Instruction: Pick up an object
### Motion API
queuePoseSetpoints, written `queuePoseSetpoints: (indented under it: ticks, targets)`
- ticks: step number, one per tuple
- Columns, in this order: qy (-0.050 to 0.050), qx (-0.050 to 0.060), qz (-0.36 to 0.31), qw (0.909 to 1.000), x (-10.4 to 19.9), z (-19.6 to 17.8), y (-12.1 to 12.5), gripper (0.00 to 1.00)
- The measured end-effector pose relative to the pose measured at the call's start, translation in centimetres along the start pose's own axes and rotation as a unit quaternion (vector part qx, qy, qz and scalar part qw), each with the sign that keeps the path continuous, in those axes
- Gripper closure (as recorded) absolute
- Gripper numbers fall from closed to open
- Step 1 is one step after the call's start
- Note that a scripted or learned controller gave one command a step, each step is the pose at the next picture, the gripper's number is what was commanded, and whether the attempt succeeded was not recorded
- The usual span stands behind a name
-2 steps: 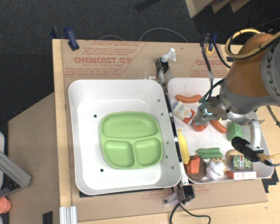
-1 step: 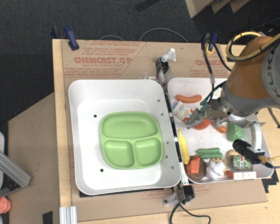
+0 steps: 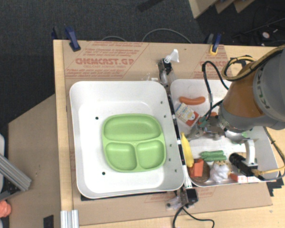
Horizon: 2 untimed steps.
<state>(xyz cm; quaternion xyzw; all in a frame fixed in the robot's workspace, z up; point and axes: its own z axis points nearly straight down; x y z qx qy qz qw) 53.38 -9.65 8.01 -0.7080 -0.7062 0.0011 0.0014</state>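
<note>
My gripper (image 3: 203,128) hangs low in the right bin (image 3: 195,86), near its left wall, with the grey arm and its orange band covering much of the bin behind it. Just left of the gripper lies a white packet with red print (image 3: 185,113). An orange-red sausage (image 3: 192,99) rests at the far end of the bin. Toward the near end are a yellow banana-like piece (image 3: 185,149), a green ridged piece (image 3: 212,155), an orange-brown lump (image 3: 198,170), a white crumpled item (image 3: 220,171) and a small red item (image 3: 234,177). I see nothing held in the gripper.
The left bin (image 3: 85,127) holds a green divided plate (image 3: 133,142) in its middle. The wall between the bins runs just left of the gripper. A yellow cable loops over the arm at the right. Clamps sit on the bench's far edge.
</note>
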Motion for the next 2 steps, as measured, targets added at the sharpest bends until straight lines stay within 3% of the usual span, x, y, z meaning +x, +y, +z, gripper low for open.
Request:
queuePoseSetpoints:
  ticks: [1,2]
  targets:
    - [-0.002,-0.008,-0.003,1.0,-1.0,-5.0,8.5,0.0]
    - [0.001,-0.007,0.0,1.0,-2.1,-0.8,5.2,0.0]
